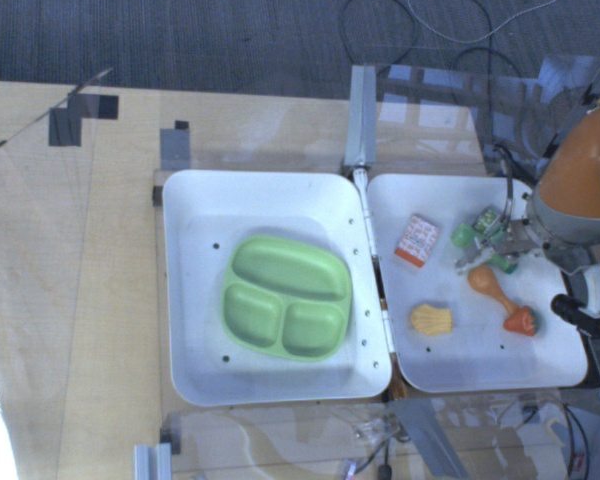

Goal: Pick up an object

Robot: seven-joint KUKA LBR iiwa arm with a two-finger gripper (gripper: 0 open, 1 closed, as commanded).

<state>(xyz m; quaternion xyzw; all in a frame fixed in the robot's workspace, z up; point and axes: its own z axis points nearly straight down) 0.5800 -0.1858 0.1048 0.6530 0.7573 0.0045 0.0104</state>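
Objects for picking lie in the right bin (555, 368), while we see the left bin (190, 368) carrying a green divided tray (285, 296), the largest item. We find the arm (580, 183) entering from the right, its gripper (492, 248) low over some green pieces (467, 234); we cannot tell how its jaws stand. Smaller still: an orange-handled toy (502, 300), a red-and-white packet (416, 240) and a yellow piece (431, 319), well apart.

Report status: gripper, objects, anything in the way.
Gripper low in right white bin, among small green pieces. Orange maraca-shaped toy beside it. Nothing visibly held.
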